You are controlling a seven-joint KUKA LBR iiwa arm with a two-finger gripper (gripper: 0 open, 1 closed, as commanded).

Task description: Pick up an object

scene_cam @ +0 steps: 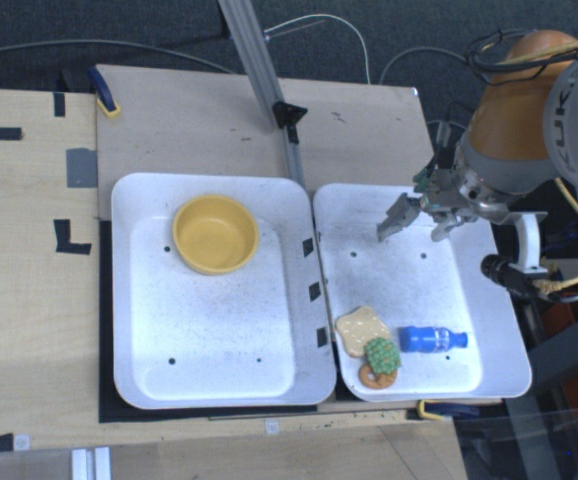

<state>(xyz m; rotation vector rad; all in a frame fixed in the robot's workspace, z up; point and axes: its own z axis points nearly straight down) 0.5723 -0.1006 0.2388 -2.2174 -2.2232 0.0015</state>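
Camera view: the gripper (417, 220) is hanging with fingers spread, empty, above the right bin's (489, 298) far end. The blue bottle (431, 340) is lying near toast (360, 330); descending here risks closing on nothing.

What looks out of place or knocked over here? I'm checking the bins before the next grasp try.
The blue bottle lies on its side in the right bin, near the front, beside a tan and green toy pile. The yellow bowl sits upright in the left bin. Nothing looks spilled or damaged.
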